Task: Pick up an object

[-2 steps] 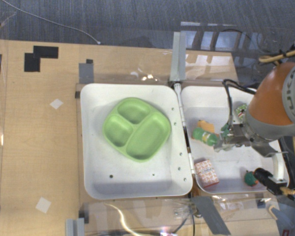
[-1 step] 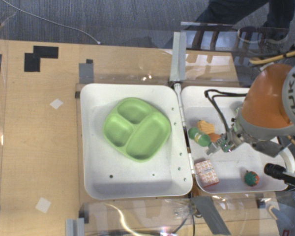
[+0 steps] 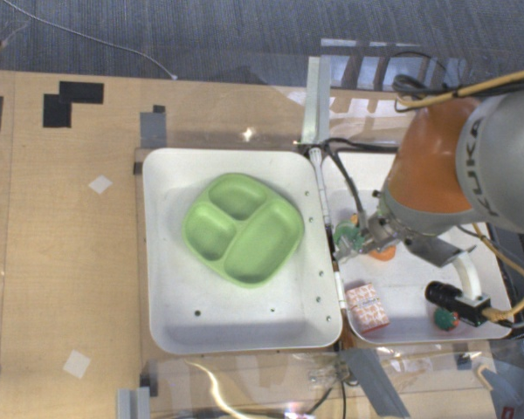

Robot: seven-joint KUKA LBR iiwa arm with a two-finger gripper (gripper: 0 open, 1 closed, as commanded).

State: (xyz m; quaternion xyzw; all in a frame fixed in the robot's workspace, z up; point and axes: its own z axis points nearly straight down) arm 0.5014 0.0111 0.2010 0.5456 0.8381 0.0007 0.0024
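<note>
Your gripper [image 3: 356, 238] sits low in the right bin [image 3: 415, 328], hard against its left wall and about midway along that wall. You cannot tell whether the claw is open or closed, because the wrist covers it from above. The arm [image 3: 498, 164] overhangs the far half and right side of this bin, so little open floor shows there.

An orange object [image 3: 383, 252] lies just beside the gripper on its right, partly under the wrist. Contact between them cannot be confirmed. A patterned pink-and-white box [image 3: 368, 308] lies at the near-left corner, close to the left wall and apart from the gripper. A small green object [image 3: 444, 319] lies toward the near-right corner. The floor between the box and the green object is bare.

The left bin [image 3: 236, 321] adjoins the gripper's wall. In it, a green divided plate [image 3: 243, 228] lies about central, apart from all four walls. Bare floor runs along the near edge and the left edge.
</note>
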